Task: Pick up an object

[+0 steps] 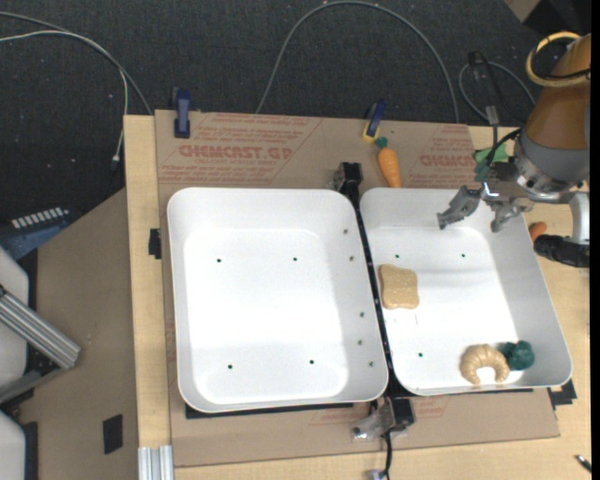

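Red block lettering is printed across the brown board (281, 145) under the bins; the largest line behind the left bin (267, 300) looks like "CHEMCAST GP", while the smaller lines above and below it are too fine to read, and similar red print behind the right bin (469, 300) is partly covered. The gripper (480, 212) hangs over the far edge of the right bin with its two fingers spread apart and nothing between them. In that bin a tan slice of toast (400, 288) lies near the left wall, well apart from the gripper; a croissant (485, 364) sits at the near right corner, touching a dark green piece (518, 354) beside it. An orange carrot (388, 165) lies on the board behind the seam between the bins, outside both. A blue clamp (181, 112) grips the board's far left edge, and another blue clamp (374, 119) stands just behind the carrot. Black clips sit at the seam, one far and one near. Thin cables (375, 19) arc over the dark floor beyond.
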Robot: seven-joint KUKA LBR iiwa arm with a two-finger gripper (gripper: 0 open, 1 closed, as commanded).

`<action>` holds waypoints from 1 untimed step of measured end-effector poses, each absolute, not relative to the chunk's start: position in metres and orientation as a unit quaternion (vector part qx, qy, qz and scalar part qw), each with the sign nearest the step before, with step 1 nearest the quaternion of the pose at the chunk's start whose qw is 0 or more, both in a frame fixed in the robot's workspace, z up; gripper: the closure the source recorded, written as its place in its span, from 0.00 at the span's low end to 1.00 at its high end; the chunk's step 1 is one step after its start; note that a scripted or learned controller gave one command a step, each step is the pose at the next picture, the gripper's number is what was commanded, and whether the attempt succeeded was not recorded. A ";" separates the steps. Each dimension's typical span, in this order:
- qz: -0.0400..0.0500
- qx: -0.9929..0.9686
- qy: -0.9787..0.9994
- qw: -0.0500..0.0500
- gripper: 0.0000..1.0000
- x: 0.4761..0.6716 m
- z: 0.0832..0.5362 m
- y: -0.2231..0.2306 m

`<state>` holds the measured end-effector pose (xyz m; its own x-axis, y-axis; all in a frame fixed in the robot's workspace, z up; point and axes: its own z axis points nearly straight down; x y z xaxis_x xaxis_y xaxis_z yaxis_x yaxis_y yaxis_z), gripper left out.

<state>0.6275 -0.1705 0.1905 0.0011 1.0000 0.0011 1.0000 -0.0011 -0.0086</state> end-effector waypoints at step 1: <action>0.000 -0.707 -0.707 0.000 0.00 0.630 0.196 -0.170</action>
<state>0.6297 -0.1702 0.1961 -0.0002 1.0000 -0.0001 1.0000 0.0002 0.0011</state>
